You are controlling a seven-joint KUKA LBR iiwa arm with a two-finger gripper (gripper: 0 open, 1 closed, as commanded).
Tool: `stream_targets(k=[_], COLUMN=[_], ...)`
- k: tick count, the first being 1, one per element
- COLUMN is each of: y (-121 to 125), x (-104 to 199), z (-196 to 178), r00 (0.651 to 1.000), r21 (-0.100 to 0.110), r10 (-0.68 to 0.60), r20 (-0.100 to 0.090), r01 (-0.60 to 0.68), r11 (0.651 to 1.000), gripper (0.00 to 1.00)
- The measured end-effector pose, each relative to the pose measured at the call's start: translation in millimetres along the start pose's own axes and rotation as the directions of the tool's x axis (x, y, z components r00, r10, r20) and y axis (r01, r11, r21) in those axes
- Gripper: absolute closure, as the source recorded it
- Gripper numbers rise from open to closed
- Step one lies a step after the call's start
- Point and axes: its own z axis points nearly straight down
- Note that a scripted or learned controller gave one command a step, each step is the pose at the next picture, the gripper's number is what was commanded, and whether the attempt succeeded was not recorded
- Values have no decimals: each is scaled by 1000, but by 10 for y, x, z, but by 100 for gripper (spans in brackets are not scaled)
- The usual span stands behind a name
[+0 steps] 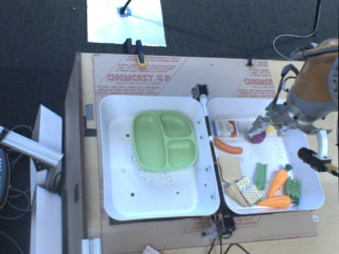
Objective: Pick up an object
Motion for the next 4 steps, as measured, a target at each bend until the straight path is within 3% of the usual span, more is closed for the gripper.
stream_targets(k=[1,2,3,4], y=[882,73,89,-284], x=[-86,126,125,711], z=[881,904,789,-619], r00=[1000,1000,1000,1000], r21=[-3,1,-4,-3], r10=[-3,1,-1,-3], r20=[0,-1,0,-1], r01=[3,-1,1,3], r11=[1000,1000,1000,1000], gripper=[0,0,100,100])
